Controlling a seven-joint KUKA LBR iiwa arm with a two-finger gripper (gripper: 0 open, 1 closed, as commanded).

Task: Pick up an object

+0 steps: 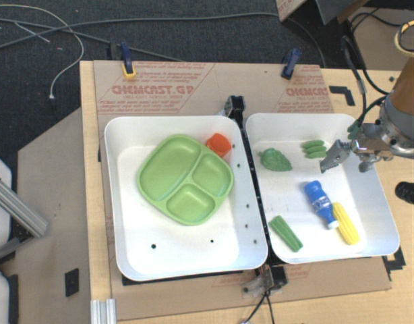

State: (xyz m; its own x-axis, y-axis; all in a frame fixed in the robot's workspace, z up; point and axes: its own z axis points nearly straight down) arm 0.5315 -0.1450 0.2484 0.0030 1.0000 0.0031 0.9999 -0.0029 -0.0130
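The right bin (379, 181) holds several small objects: a green leafy piece (275, 159), a green pod (313, 148), a blue bottle (318, 200), a yellow corn cob (346, 223) and a green stick-shaped piece (285, 233). My gripper (347, 160) hangs over the bin's upper right part, just right of the pod. It is open, one finger (332, 157) pointing toward the pod, and nothing sits between the fingers. The bottle and corn lie below it in the view.
In the left bin (126, 241) lies a green divided plate (185, 179) with an orange object (219, 144) at its upper right edge. Clamps (128, 66) hold the cardboard base at the back. The arm comes in from the right edge.
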